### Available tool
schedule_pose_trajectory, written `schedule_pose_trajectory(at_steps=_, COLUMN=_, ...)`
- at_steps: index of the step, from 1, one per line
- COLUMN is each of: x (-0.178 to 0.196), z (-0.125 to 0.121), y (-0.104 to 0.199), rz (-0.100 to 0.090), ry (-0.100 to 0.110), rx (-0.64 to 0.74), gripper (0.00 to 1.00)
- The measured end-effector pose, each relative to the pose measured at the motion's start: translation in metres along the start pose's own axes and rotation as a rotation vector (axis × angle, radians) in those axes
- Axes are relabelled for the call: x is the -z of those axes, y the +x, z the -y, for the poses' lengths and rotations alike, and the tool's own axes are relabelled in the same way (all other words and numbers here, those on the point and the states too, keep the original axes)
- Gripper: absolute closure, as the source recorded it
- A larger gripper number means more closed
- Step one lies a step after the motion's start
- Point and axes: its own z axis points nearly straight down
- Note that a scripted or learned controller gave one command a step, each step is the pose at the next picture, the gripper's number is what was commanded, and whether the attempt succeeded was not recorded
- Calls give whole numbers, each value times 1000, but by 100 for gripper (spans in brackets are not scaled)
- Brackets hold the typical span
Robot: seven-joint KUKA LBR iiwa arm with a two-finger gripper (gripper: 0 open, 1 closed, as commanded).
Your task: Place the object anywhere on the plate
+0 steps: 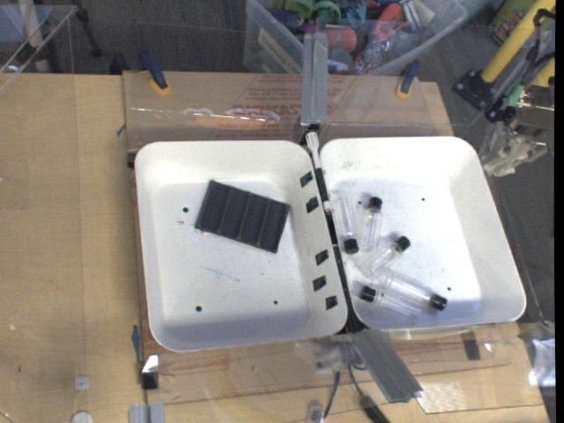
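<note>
A dark ribbed plate (242,216) lies flat and askew in the left bin (159,315), bare and waiting for its load. Several clear vials with black caps (388,267) lie scattered on their sides in the right bin (493,280), loosely clustered toward the divider. The gripper (509,152) hangs beyond the right bin's far corner, apparently holding nothing; its opening cannot be told.
</note>
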Motion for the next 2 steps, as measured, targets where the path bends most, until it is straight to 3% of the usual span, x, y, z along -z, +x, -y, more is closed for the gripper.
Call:
schedule_pose_trajectory(at_steps=1, x=0, z=0, y=0, rz=0, ry=0, rx=0, gripper=0)
schedule_pose_trajectory(at_steps=2, x=10, z=-1, y=0, rz=1, ry=-3, rx=0, gripper=100)
